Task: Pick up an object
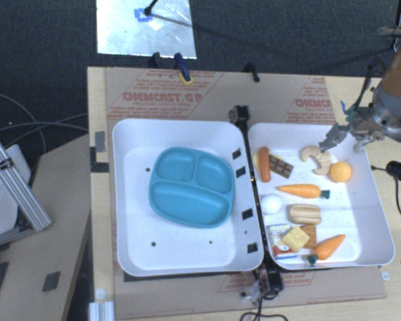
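Right bin [377, 209]: gripper [347, 139] hovers just beside the cashew [313, 154].

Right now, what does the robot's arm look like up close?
The arm is grey metal with an orange band above its wrist. At its tip sits a grey two-finger gripper made of boxy metal parts. Thin dark cables run beside it.

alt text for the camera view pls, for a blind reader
The gripper hovers open over the right bin near a cashew and an orange, holding nothing. That bin also holds carrots, a bun and an egg; the left bin holds a blue tray.
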`<action>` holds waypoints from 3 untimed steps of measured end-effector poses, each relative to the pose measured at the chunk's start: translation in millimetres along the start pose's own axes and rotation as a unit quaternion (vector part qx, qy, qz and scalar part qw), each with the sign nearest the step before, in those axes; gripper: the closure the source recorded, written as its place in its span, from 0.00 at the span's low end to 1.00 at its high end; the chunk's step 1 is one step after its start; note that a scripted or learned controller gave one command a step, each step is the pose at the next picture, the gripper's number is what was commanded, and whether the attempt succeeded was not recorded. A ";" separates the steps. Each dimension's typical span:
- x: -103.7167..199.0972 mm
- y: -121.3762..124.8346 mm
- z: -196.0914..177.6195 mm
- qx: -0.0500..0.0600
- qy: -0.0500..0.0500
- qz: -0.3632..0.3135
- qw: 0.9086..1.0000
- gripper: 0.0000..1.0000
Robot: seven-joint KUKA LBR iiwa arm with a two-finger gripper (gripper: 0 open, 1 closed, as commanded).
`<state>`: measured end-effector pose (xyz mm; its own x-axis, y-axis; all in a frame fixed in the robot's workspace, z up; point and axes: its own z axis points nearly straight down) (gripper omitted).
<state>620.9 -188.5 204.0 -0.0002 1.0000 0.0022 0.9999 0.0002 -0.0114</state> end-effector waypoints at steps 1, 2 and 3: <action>0.5 2.9 -8.3 -0.007 -0.001 -0.001 1.000 0.00; 8.3 8.2 48.9 -0.005 -0.001 -0.003 1.000 0.00; 6.8 19.4 96.5 -0.006 -0.001 -0.003 1.000 0.00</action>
<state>639.2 -181.5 107.3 -0.0069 1.0000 -0.0007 1.0000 0.0069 0.0012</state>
